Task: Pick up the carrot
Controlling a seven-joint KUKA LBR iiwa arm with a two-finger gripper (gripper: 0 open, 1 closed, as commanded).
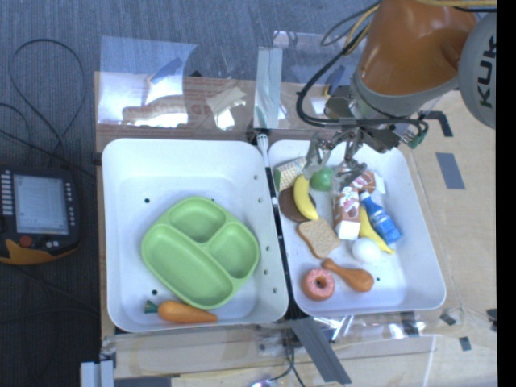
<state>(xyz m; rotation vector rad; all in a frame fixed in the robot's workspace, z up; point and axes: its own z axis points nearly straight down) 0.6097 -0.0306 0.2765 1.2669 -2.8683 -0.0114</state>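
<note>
Orange is the carrot [187, 313], and it lies in the left bin [121, 240] at the near edge, just beside the green divided plate [201, 252]. Its small green leaf end points to the left, and it touches nothing else that I can see.

On writing: the grey body of the arm [419, 47] shows the letters "KU" at the right edge of the view — the rest of the word is cut off. A pendant with a screen [36, 208] lies on the floor at the left, but its text is too small to read. Labels on the packages in the right bin are also not readable.

The arm reaches in from the upper right, with the orange band above the wrist, and the pincer [343, 156] hangs over the far part of the right bin [419, 289], well apart from the carrot. Its thin fingers look spread open and they hold nothing between them.

Below the pincer many things are crowded: a banana [304, 198], a green ball [322, 179], a blue bottle [380, 220], a slice of bread [318, 236], a white egg [364, 251], a donut [319, 284] and a chicken leg [351, 275]. A dark brown round thing under the banana is partly hidden — I cannot tell what it is. Behind the bins on the desk [463, 216], clear plastic sheets [173, 95] glare and are hard to make out.
</note>
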